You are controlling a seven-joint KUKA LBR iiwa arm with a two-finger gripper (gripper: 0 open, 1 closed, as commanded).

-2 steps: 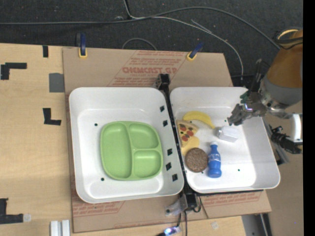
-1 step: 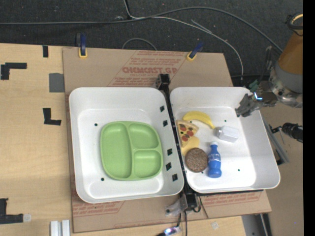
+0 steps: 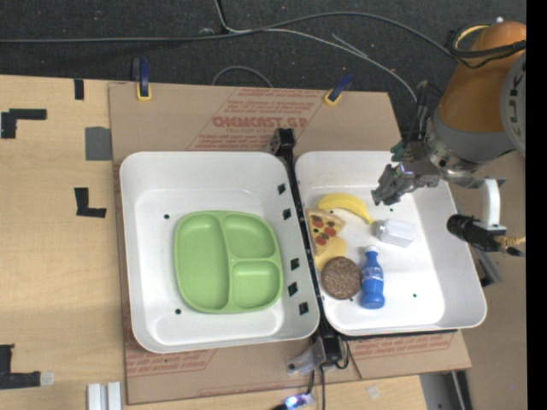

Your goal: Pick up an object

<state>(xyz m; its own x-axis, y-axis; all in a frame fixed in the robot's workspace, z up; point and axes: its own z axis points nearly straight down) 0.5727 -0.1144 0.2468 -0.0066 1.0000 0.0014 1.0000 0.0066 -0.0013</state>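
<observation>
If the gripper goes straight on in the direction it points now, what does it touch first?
The gripper points down and left, into the right bin. Probably it meets the banana first, just beyond its tips. Its height above the bin is unclear, so it may instead reach the bin floor beside the banana.

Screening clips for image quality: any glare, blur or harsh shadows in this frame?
Camera view: lighting is even and soft; the white right bin is bright but keeps its detail, with faint shadows under the banana and blue bottle. The claw looks slightly soft and dark, and the green tray is sharp.
</observation>
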